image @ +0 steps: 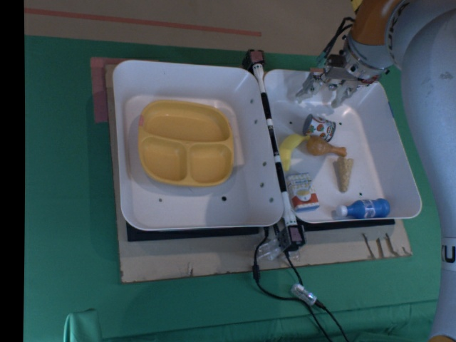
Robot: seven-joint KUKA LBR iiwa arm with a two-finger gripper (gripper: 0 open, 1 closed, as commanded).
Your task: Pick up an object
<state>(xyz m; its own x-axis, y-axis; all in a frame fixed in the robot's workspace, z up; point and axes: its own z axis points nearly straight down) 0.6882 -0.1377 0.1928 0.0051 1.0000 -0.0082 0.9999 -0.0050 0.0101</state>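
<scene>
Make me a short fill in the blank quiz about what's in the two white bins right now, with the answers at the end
1. The yellow divided tray lies in the ____ bin as the camera sees it.
2. The bottle lying near the right bin's front rim is ____ in colour.
3. The gripper hangs above the ____ bin.
4. The banana touches the ____ beside it.

Missing words: left; blue; right; drumstick

Arm point(420, 84) cut off by top and right edges.
</scene>
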